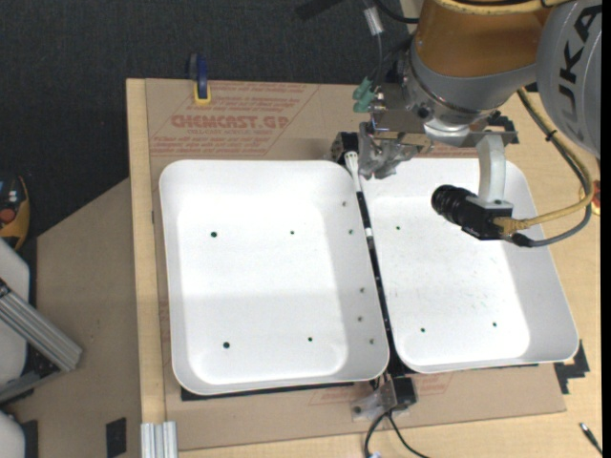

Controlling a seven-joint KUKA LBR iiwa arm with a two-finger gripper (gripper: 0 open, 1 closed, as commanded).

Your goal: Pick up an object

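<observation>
My gripper (382,160) hangs under the grey wrist and orange band (477,17). It is over the back left corner of the right white bin (458,303), close to the ridge where the two bins meet. Metal parts of the wrist crowd around its tip, which looks small and dark. The left white bin (258,275) shows a white floor with a few small dark dots. I make out no object between the gripper's tips.
A black cylinder (465,212) on a white bracket hangs from the arm over the right bin, trailing a cable to the right. Both bins rest on a brown board (239,117) with a blue clamp (200,76) at its back edge. Cables (391,399) lie at the front.
</observation>
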